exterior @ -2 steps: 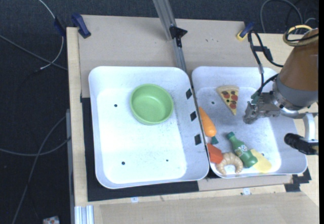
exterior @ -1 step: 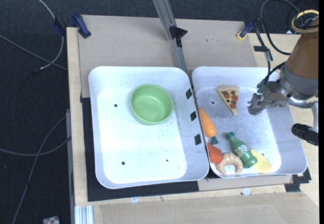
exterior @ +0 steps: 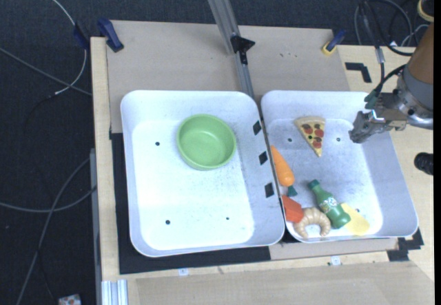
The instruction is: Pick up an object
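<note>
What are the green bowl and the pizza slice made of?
Round green bowl: likely smooth plastic, one even colour with a soft matte sheen. Triangular toy pizza slice: probably moulded plastic or rubber, with flat painted red dots; too small to tell which.

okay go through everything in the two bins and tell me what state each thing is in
Green bowl: upright, left bin.
Pizza slice: flat, right bin.
Carrot: lying along the divider.
Green bottle: on its side.
Croissant: lying at the front edge.
Gripper: above the right bin.
</note>
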You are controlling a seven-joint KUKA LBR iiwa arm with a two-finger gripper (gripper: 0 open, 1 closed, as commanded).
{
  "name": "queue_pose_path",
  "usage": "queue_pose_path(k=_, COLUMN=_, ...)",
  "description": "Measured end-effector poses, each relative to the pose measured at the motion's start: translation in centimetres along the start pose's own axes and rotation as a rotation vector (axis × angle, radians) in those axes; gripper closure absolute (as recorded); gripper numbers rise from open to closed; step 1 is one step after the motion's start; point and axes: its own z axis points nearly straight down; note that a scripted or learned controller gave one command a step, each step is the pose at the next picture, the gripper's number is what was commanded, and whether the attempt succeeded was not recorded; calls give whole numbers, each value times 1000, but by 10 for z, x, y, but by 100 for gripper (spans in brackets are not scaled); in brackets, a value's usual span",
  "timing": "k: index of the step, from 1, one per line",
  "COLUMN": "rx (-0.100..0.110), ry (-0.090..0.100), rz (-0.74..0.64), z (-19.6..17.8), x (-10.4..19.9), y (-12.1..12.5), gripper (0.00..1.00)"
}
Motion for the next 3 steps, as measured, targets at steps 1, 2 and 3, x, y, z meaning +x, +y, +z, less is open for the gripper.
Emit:
queue_pose_path(k=1, rx=9, ry=2, rz=-3, z=12, x=56, y=16, gripper=100)
queue_pose_path(k=2, rx=6, ry=1, rz=-4, z=22, x=110, y=38, gripper=100)
queue_pose_path(k=3, rx=6, ry=1, rz=-2, z=29, x=157, y=56, gripper=100)
